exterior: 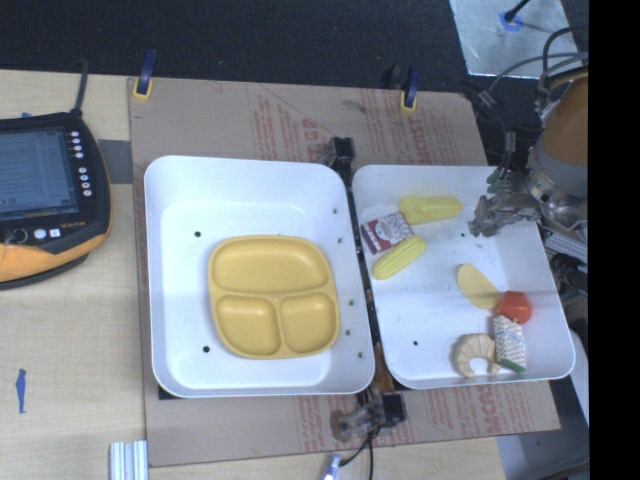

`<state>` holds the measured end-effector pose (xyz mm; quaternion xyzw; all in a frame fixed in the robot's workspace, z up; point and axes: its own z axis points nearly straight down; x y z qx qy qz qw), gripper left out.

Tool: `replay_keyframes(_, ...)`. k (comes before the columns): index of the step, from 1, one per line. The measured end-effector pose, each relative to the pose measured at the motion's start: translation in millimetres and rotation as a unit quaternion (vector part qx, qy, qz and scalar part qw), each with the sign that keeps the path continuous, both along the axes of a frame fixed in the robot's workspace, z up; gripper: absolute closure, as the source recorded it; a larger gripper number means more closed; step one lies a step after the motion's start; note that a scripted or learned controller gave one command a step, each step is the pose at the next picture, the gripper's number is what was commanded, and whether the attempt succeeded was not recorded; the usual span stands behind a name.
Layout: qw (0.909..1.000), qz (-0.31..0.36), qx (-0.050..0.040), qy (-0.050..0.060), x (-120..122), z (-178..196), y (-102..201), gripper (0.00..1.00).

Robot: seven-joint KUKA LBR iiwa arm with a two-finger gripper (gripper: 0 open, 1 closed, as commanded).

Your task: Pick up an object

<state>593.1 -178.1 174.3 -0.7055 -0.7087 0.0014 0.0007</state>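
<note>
Hand (488, 218) low over the right bin (440, 363), near its upper right corner, nothing visibly in it; can't tell how far open. All places relative to the hand: yellow corn cob (430, 208) just left, second corn cob (399, 257) and red-white packet (386, 232) further left. Pale yellow piece (477, 286) below, red tomato (513, 306) below right, croissant (475, 353) far below. Yellow divided tray (272, 295) sits in left bin (175, 268).
</note>
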Motion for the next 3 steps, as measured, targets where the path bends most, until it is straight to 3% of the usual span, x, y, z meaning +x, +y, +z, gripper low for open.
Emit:
replay_keyframes(1,1.0,0.002,0.0,0.0,2,17,47,1.0)
replay_keyframes(2,1.0,0.002,0.0003,0.001,-25,17,110,1.0)
replay_keyframes(3,1.0,-0.001,0.0001,0.0,10,-1,68,1.0)
